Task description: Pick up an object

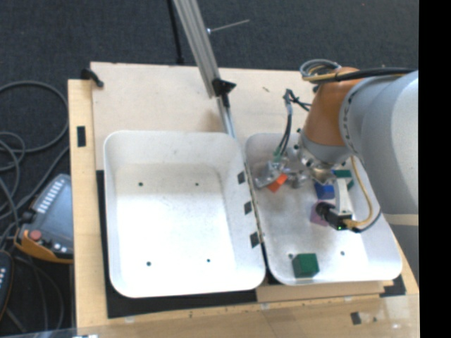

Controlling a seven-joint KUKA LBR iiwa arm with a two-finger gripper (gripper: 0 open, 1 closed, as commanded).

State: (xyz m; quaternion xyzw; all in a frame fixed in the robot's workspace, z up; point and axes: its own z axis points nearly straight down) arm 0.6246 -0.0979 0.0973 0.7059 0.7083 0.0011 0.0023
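a small orange object (277, 182) is seen in the right bin (373, 259), near its left wall, just beside the gripper (271, 176); whether it is clamped cannot be told. in the same bin are found a green block (305, 264), a blue piece (324, 189) and a purple one (318, 215). the left bin (176, 210) is placed alongside. the arm (373, 125) covers the right bin's upper part.

Position: fixed above the bench (141, 97), looking down.
Angle: slanted, tilted view across both white bins.
Range: mid-distance; left bin (113, 210), right bin (384, 255) and surrounding floor all in shot.
Arm side: arm (366, 132) enters from the view's right.
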